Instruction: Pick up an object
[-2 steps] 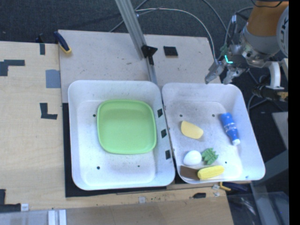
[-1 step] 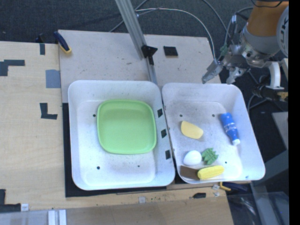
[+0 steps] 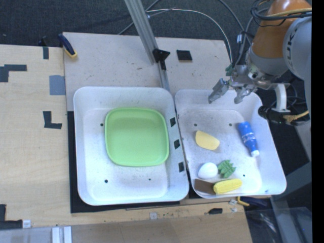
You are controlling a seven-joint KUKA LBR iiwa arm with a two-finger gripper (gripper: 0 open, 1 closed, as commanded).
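I see the bench (image 3: 116,59) with two white bins side by side on it. The left bin (image 3: 86,135) holds a green plate (image 3: 136,136), which lies flat near the middle of it. The right bin (image 3: 268,166) holds the small things. The arm (image 3: 283,34) comes in from the right and hangs over the far edge of the right bin. Its gripper (image 3: 229,93) is above the far part of this bin, with the two fingers (image 3: 216,94) spread apart and nothing between them. Now the objects, all resting on the bin floor and none touched by the gripper. The blue bottle (image 3: 247,137) lies on its side near the right wall, with its white cap toward the near side. The yellow piece (image 3: 207,140) lies near the middle of the bin, well apart from the bottle. At the near edge, the corn (image 3: 228,186) lies across a brown thing (image 3: 202,187). Just behind it are the white egg (image 3: 207,170) and the green vegetable (image 3: 226,168), close beside each other.
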